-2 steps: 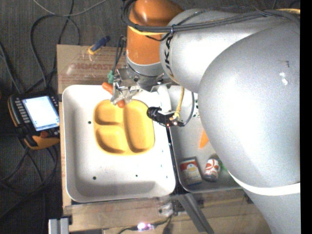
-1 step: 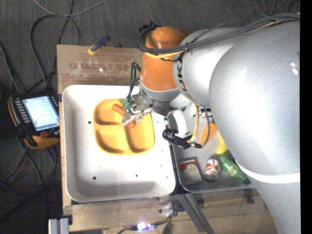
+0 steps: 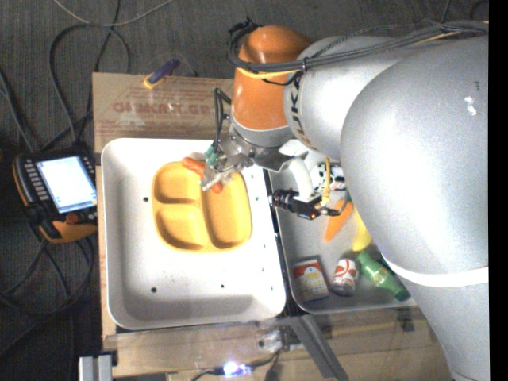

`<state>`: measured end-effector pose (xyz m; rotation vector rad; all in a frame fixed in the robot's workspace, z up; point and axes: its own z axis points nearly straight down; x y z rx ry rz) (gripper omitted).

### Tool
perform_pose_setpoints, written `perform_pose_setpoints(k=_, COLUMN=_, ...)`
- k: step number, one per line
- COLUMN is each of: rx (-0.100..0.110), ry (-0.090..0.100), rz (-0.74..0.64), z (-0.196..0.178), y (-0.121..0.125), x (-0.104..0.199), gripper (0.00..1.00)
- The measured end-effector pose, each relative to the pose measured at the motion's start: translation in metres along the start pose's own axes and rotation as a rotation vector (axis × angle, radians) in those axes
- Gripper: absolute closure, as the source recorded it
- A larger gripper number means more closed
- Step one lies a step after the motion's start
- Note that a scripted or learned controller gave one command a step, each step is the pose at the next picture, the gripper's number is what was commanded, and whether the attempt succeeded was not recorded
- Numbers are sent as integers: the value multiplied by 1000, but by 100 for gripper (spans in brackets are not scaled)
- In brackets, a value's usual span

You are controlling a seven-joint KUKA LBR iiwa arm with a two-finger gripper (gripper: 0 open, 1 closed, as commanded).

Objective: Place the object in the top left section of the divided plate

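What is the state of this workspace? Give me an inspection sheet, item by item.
Surface: two white bins, left bin and right bin, with a cardboard sheet behind.
Job's things: yellow divided plate in the left bin; small orange object at the plate's top edge.
Clutter: right bin holds a carrot, can, green bottle and small box.
Grippers: gripper low over the plate's top edge; finger state unclear.
Cables: loose on the floor.
Surroundings: handheld screen pendant left of the bins.
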<state>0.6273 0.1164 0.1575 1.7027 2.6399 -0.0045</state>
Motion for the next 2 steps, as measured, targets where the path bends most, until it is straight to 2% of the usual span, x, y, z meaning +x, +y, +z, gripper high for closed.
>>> perform_pose_setpoints(k=1, rx=0, ry=2, rz=60, z=-57, y=-45, x=63, gripper=100)
perform_pose_setpoints(k=2, rx=1, ry=3, rz=61, z=-56, y=-45, x=63, gripper=0)
